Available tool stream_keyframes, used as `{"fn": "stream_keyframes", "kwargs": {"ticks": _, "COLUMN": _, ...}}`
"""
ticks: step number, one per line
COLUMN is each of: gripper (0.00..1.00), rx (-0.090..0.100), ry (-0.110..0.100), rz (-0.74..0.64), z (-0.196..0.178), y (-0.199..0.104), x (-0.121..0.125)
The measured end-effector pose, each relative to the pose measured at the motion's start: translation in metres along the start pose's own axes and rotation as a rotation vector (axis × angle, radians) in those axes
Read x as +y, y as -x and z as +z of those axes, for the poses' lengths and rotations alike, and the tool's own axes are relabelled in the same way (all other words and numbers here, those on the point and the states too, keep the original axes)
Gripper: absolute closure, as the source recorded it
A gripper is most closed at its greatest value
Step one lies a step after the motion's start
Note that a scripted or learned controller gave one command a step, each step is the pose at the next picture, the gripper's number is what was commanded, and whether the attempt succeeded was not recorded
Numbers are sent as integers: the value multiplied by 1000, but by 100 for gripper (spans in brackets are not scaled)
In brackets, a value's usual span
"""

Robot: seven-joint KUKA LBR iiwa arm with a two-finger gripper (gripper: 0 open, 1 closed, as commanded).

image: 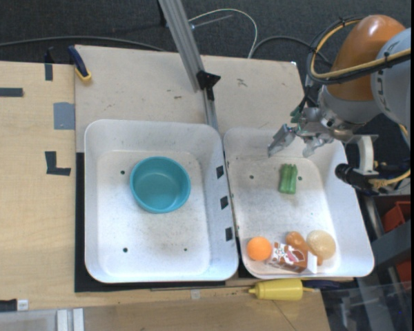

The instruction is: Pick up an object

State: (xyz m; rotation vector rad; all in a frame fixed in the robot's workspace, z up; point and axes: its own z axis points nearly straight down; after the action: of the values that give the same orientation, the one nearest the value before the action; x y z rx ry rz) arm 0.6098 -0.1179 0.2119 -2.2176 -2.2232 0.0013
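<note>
Gripper (294, 145) hangs over the right bin's (345, 205) far end, fingers spread apart with nothing between them. Just below it lies a green block (288, 178), clear of its neighbours. Orange ball (259, 249), packet (288, 256) and onion (321, 243) crowd the near edge. Left bin (103, 185) holds a teal bowl (160, 184).

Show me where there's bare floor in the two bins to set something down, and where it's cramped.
Left bin: bare all around the teal bowl, widest along the near edge and the right side. Right bin: bare down the left side and middle, between the green block and the near clutter. Crowded: near edge, with the orange ball, packet and pale fruit; far edge under the gripper.
</note>
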Motion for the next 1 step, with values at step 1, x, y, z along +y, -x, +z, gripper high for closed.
{"fn": "stream_keyframes", "kwargs": {"ticks": 1, "gripper": 0, "rx": 0, "ry": 0, "rz": 0, "z": 0, "y": 0, "x": 0}}
